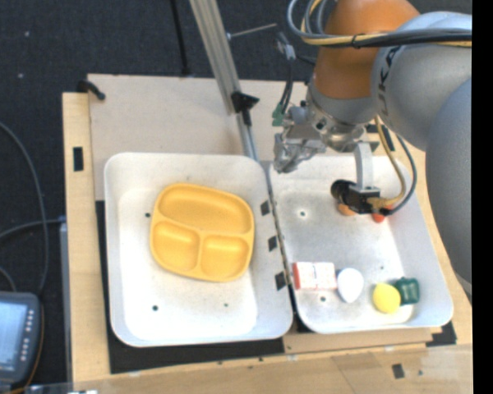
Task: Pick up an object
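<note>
My gripper (286,159) hangs over the far left corner of the right bin (419,245), close to the divider between the two bins, and I see nothing held in it. Along the right bin's near edge lie a red and white box (314,276), a white egg-shaped object (350,285), a yellow ball (385,298) and a small green object (407,290). A small orange piece (345,209) lies mid-bin, right of the gripper. A yellow divided plate (202,231) rests in the left bin (127,302).
A slanted aluminium bar (218,52) rises from behind the bins, just left of the gripper. The big grey and orange arm covers the right bin's far right part. Bare floor lies in the middle of the right bin.
</note>
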{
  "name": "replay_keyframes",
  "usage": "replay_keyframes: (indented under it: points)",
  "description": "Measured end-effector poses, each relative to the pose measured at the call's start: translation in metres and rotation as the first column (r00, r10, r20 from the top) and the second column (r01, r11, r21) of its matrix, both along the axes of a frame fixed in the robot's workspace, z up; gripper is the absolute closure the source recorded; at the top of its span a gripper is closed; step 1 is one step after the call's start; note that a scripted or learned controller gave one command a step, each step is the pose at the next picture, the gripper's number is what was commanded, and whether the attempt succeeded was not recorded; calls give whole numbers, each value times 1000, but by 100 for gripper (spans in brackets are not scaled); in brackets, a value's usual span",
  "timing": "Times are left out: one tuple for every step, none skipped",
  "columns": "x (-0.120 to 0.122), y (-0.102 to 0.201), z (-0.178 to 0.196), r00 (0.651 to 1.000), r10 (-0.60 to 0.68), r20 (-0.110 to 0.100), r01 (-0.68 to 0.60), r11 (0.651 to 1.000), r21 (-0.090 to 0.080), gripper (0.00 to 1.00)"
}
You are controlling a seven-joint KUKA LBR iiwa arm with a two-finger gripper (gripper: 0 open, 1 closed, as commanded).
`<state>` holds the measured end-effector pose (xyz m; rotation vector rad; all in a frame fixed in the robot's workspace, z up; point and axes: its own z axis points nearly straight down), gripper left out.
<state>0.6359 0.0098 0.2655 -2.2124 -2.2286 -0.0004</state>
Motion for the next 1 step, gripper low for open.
replay_keyframes:
  points:
    - [14,39,-11,1000,-2,2,2,1000,-2,100]
